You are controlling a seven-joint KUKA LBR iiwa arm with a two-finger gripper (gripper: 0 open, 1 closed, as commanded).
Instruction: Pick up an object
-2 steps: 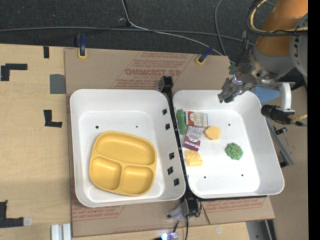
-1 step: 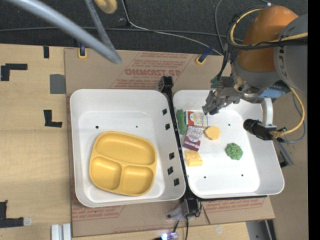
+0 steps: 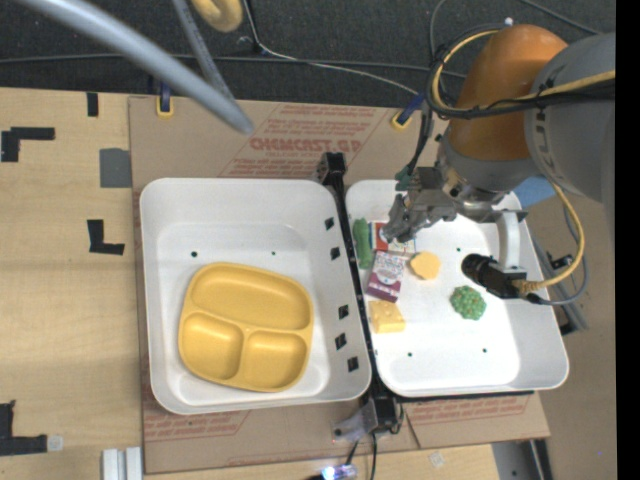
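My gripper (image 3: 400, 234) hangs over the upper left part of the right bin (image 3: 500, 368), its tips just above a small packet (image 3: 385, 276) with white, red and purple on it. A green stick-shaped item (image 3: 361, 242) lies along the bin's left wall beside the gripper. A round yellow-orange piece (image 3: 426, 266) sits just right of the packet. A yellow cheese-like wedge (image 3: 387, 316) lies below the packet. A green broccoli floret (image 3: 467, 302) rests further right. Whether anything is between the fingers is hidden.
The left bin (image 3: 160, 218) holds a yellow three-compartment tray (image 3: 245, 324). A black divider rail (image 3: 345, 268) runs between the bins. The grey arm with its orange band (image 3: 505, 78) reaches in from the upper right.
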